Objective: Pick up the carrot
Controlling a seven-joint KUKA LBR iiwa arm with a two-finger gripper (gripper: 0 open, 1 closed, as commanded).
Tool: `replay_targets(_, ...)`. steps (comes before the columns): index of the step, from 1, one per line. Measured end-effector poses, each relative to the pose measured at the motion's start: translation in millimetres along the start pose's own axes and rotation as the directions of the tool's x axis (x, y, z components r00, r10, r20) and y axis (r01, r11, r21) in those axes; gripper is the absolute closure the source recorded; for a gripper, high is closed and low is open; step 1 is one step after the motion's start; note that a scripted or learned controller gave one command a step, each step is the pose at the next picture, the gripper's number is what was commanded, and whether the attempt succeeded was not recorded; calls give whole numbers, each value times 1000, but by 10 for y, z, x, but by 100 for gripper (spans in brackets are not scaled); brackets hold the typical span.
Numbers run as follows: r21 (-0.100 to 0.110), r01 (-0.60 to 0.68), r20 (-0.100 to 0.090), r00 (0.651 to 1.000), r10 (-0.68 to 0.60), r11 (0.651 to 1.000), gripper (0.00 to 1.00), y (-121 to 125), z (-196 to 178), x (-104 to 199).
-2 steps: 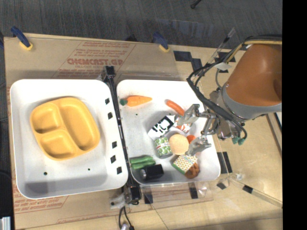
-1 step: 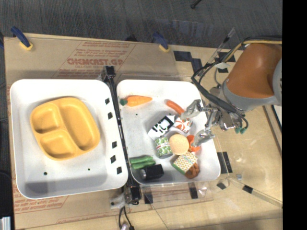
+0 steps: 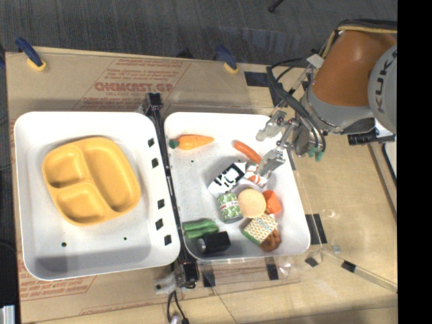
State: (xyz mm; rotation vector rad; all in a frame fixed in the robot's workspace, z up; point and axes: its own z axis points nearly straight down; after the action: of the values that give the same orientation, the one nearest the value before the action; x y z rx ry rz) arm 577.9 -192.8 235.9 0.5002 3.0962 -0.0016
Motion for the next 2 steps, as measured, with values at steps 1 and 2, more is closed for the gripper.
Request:
replay_targets(1,-1,380,-3,925,-380,925,0,-13,427,-434)
replay_targets(2,-1,264,3,964,-264,964,0,552,1310,-510)
